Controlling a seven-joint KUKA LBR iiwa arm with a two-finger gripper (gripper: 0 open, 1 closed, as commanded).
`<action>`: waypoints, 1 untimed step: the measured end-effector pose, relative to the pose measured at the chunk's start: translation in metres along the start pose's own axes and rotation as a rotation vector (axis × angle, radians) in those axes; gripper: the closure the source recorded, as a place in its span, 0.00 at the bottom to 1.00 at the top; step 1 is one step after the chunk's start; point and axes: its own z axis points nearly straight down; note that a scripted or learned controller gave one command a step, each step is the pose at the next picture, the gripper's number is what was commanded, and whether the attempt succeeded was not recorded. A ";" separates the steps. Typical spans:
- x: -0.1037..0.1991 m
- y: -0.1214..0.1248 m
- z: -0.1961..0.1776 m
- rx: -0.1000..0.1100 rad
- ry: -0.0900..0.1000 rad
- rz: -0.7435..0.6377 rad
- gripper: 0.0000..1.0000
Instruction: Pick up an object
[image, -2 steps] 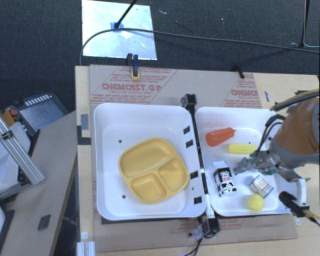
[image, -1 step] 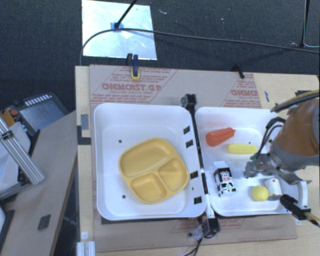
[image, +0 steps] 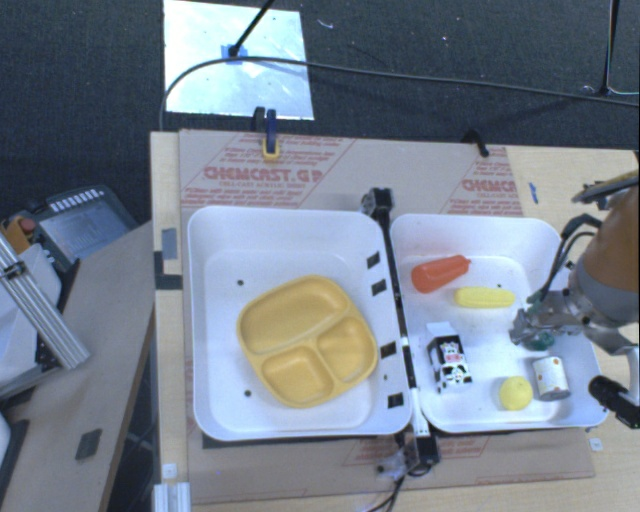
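In the camera view, the gripper (image: 536, 333) hangs low over the right bin (image: 478, 232), just above the small white can (image: 549, 377); I cannot tell its state. A yellow ball (image: 515, 393) lies beside the can, near the bin's front wall. To grasp well, centre squarely over the can, steer clear of the ball, and descend straight.

The bench (image: 170, 400) carries a brown board (image: 330, 170) printed with red lettering. Two shallow white bins rest side by side on the board: the left bin (image: 215, 330) and the right bin (image: 480, 235), touching along black clips (image: 380, 205).
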 end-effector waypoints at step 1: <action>0.001 0.002 -0.064 -0.002 0.000 -0.005 1.00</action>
